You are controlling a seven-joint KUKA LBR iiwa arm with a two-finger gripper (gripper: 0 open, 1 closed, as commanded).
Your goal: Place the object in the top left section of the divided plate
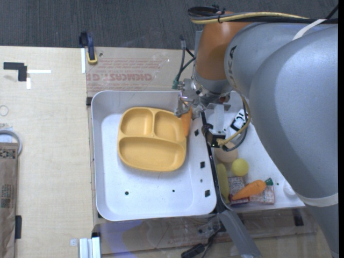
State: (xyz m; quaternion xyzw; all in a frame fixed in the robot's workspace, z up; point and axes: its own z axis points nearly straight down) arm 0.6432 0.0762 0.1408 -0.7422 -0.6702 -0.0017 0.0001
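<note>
The arm (290,101) has broad, rounded grey shells and an orange band (212,47) above the wrist. A yellow cable (252,16) runs along its top, and thinner black and green wires (185,63) hang beside the metal wrist.

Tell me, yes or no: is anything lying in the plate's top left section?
No. All three sections of the yellow plate show bare yellow, and the orange object hangs at the plate's right edge under the gripper.

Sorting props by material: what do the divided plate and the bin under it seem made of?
Divided plate: likely moulded plastic, matte mustard yellow, with rounded ridges and soft, dull shading. Bin: probably smooth white plastic with a faint sheen and rounded corners, though painted metal is possible.
</note>
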